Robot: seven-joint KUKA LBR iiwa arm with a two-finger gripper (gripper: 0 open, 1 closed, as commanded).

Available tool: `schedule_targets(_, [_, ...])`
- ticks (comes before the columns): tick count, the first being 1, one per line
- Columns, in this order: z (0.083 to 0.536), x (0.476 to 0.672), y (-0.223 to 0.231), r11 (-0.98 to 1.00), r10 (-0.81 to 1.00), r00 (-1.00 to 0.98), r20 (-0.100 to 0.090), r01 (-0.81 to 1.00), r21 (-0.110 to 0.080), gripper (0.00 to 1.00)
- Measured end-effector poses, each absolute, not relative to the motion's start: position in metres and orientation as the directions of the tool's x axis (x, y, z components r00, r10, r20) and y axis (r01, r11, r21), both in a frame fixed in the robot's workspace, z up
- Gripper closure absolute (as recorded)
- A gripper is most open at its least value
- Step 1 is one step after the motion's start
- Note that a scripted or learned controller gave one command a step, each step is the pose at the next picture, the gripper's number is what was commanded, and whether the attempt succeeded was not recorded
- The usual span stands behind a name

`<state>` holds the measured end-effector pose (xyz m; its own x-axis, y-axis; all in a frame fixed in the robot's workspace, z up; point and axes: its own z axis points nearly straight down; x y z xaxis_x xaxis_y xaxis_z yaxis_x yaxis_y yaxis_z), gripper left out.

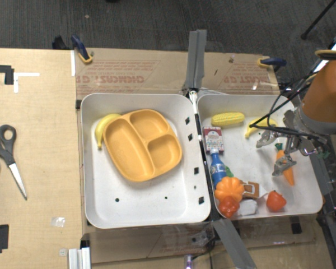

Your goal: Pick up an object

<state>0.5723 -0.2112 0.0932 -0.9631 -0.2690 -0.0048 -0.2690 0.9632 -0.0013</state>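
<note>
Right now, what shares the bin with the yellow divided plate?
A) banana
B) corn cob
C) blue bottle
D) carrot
A: the banana curves along the rim of the plate in that bin; the other three lie in the neighbouring bin.

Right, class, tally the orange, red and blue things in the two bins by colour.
Orange: 3, divided plate, pumpkin, carrot
Red: 3, carton, tomato, small round fruit
Blue: 1, bottle
Total: 7
</note>
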Motion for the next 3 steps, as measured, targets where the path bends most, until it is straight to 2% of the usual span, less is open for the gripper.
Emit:
schedule_targets(1, [0.094, 0.589, -0.22, 0.946, -0.324, -0.946, -0.007, -0.324, -0.004, 0.0])
schedule_targets(2, [0.105, 0.591, -0.219, 0.945, -0.326, -0.945, -0.013, -0.326, -0.007, 1.0])
schedule_targets(3, [0.105, 0.591, -0.219, 0.945, -0.326, -0.945, -0.013, -0.326, -0.007, 0.0])
